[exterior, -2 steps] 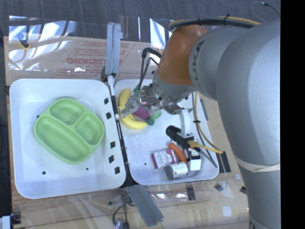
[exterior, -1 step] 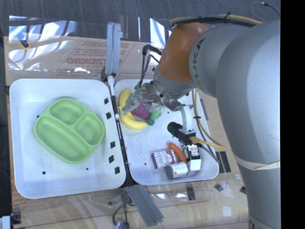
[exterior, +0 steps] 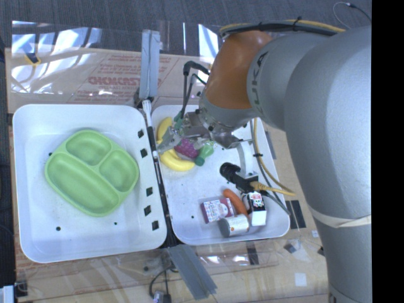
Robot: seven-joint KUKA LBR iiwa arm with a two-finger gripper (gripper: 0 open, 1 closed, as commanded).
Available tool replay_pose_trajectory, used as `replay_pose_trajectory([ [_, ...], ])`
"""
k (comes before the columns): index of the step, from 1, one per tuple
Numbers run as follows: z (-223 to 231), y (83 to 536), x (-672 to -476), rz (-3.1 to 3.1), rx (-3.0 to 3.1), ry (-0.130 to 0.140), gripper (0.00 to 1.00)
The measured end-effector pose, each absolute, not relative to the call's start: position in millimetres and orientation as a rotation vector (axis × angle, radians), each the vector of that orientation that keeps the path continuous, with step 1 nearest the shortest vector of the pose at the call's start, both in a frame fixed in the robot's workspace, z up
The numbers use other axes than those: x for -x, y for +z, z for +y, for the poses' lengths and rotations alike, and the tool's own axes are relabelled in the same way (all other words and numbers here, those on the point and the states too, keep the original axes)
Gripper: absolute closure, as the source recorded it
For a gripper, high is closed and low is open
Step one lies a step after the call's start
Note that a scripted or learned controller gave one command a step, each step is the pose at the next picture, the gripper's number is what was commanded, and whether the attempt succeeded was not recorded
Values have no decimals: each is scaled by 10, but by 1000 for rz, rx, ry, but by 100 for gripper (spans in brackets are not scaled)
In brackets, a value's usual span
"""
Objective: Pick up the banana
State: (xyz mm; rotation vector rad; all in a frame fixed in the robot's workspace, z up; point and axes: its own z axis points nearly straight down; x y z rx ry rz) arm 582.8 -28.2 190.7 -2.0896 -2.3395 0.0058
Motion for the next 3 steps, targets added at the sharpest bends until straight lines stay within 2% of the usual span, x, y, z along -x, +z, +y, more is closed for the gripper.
replay_pose_trajectory([
  [1,-1292,1003,-5885,-2321,2137,-10,0],
  [2,-1061,916,-5526,-2723,1562,1,0],
  [3,-695,1923,-5258,-2922,1159,0,0],
])
